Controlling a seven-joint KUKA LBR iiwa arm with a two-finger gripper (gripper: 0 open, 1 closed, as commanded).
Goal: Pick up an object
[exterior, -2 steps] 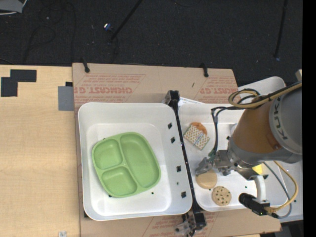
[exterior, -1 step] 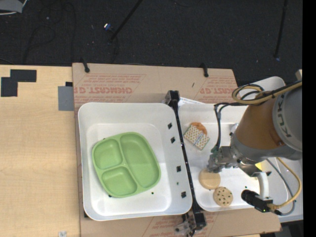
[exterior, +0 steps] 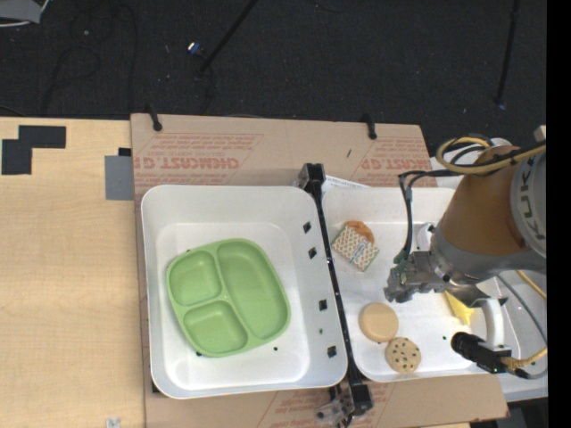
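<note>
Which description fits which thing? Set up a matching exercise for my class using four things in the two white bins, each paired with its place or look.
Things:
1. divided plate
2. chocolate-chip cookie
3. plain round cookie
4. checkered packet

Descriptions:
A. speckled with dark spots, nearest the right bin's front edge
B. green, alone in the left bin
C. near the divider, toward the back of the right bin
D. pale tan, between the packet and the speckled cookie

Pairs: 1-B, 2-A, 3-D, 4-C

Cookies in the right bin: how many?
2. A plain tan cookie near the divider, and a chocolate-chip cookie just below-right of it. The arm may hide others.
</note>
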